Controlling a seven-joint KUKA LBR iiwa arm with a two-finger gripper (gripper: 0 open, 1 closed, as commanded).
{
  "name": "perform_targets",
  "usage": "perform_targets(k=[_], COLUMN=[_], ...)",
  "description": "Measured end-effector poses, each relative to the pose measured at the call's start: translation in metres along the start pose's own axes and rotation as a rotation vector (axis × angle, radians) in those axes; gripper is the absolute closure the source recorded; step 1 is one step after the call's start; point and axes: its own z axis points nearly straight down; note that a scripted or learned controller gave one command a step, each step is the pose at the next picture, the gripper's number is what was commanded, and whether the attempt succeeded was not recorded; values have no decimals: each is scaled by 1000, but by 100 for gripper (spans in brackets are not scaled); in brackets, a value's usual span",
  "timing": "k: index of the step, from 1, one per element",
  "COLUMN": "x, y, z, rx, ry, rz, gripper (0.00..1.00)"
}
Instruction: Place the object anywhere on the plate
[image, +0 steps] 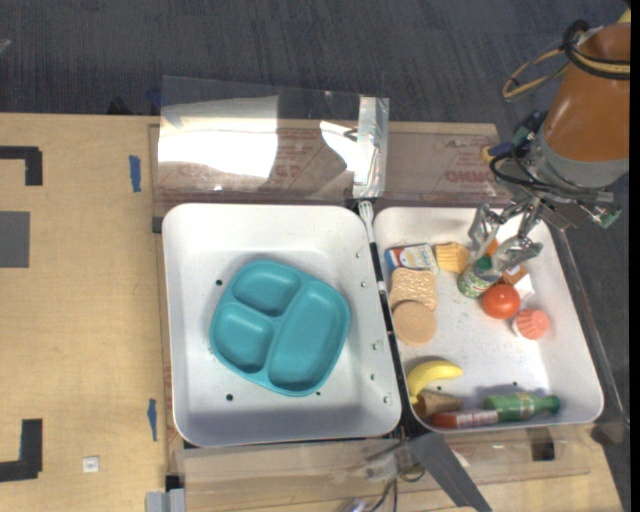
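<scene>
The arm reaches in from the right and hangs over the upper part of the right bin. Its gripper points down toward the toys there, with the metal fingers standing a little apart; nothing sits between them that can be made out, though the tips are close above a small green item and partly blur into it.

Just beside that green piece lies a red tomato, and a pink round toy rests near it to the right. Toward the bin's left wall are a small carton with a blue label, a yellow wedge, a waffle-patterned cracker and a tan disc (stacked almost in a column). Lower down lie a banana and a green bottle resting along the front edge, touching a reddish-brown piece.

The left bin holds the teal plate, divided into three compartments, lying flat and slightly turned. Both bins rest on the desk.
</scene>
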Motion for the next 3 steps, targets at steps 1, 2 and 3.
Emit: perform_targets(k=[1, 2, 3], x=[-66, -104, -82], y=[27, 76, 136], z=[54, 51, -84], rx=[-11, -10, -2], ry=[8, 8, 2], rz=[-367, -467, -862], gripper=[100, 100, 100])
